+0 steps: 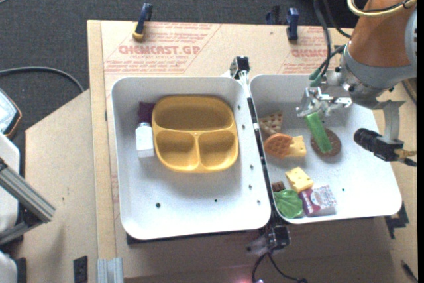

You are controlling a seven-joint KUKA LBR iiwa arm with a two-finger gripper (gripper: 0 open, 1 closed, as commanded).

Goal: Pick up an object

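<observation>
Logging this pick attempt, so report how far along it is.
Done: the claw is over the right white bin. In hand: a long green stick-shaped object hangs slanted from it, lower end by a round brown piece; grip unclear. Left: confirm a clear lift.

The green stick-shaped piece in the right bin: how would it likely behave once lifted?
The green stick looks like rigid toy plastic, so probably stiff and light. It hangs tilted just below the gripper, so it may swing or slip. Its smooth, narrow shape would likely roll if dropped near the brown disc.
</observation>
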